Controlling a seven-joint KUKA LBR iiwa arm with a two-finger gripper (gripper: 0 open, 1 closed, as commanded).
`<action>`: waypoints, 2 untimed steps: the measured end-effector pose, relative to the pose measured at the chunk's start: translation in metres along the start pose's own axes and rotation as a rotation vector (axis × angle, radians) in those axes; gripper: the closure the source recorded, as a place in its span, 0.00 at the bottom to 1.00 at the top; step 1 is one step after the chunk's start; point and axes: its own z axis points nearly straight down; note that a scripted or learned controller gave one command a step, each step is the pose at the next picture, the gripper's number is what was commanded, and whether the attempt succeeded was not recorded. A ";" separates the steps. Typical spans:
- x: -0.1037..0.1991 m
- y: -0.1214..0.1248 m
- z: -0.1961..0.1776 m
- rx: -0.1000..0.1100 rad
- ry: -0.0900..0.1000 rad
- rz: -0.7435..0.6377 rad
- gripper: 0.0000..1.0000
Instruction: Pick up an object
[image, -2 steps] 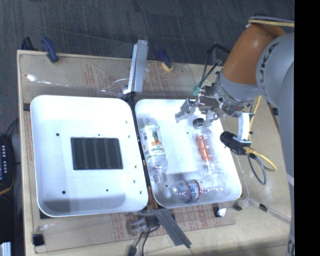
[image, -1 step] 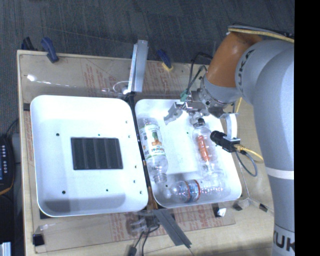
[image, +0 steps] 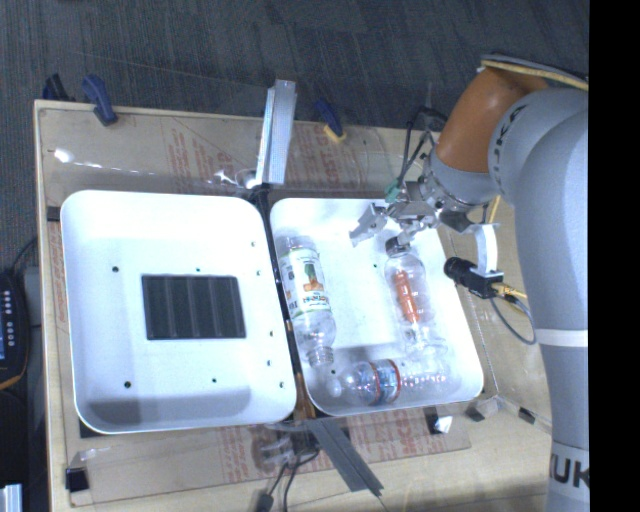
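Nothing lifted yet. Gripper (image: 392, 222) hangs at the right bin's (image: 350, 215) twelve o'clock end, jaws spread and holding nothing, just above the cap of the orange-label bottle (image: 408, 298). Grasp and lift remain. Open floor lies at its nine o'clock; the three o'clock wall sits close.

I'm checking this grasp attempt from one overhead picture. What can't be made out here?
- Whether the claw is open or shut: too small and cluttered.
- Top of the orange-label bottle: hidden under the claw.
- Bottle labels: print too small.
- The bottom bottle: clear plastic blurs against the right bin.
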 end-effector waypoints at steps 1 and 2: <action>0.001 -0.055 -0.059 0.001 0.000 -0.097 0.00; 0.001 -0.021 -0.005 0.003 0.001 -0.153 0.00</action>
